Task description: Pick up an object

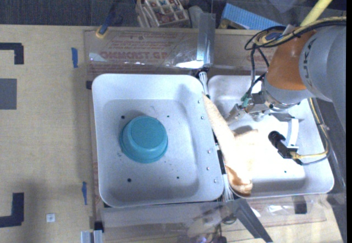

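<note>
Wooden spoon (228, 140) lying slantwise along right bin's (316, 181) left wall; teal bowl (144, 138) sitting upside down in left bin (107, 90). Gripper (247, 112) hanging just beside spoon, grip impossible to tell.

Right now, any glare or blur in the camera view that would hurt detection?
Camera view: right bin floor is blown out, nearly pure white; the wooden spoon looks washed out and soft mid-length; the blue bowl in the left bin is evenly lit and sharp.
</note>
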`<state>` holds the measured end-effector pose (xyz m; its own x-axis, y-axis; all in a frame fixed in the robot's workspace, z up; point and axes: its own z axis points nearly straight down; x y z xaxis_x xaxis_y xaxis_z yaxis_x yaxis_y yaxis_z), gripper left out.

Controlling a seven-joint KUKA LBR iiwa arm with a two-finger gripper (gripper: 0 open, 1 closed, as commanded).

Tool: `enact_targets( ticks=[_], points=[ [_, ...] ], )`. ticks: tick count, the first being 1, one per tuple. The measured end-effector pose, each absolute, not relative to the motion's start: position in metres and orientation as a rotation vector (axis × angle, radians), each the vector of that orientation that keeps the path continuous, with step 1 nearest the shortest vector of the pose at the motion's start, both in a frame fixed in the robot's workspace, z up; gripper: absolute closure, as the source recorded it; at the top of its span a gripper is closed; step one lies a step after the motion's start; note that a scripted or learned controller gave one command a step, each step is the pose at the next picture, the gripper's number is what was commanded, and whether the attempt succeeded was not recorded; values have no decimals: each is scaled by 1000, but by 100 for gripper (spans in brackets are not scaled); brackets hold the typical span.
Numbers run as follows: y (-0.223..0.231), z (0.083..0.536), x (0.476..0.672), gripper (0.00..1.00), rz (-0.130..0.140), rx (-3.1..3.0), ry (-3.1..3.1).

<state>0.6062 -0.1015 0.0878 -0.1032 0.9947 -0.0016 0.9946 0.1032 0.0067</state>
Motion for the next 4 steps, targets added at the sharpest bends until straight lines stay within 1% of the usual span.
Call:
enact_targets(
  ticks=[1, 2, 3, 4],
  points=[
    [-97, 88, 604, 0, 6, 1810, 2561],
    [-98, 100, 605, 100, 12, 1812, 2555],
    [-99, 100, 605, 0, 12, 1812, 2554],
    [-130, 120, 639, 0, 2, 1813, 2561]
  ],
)
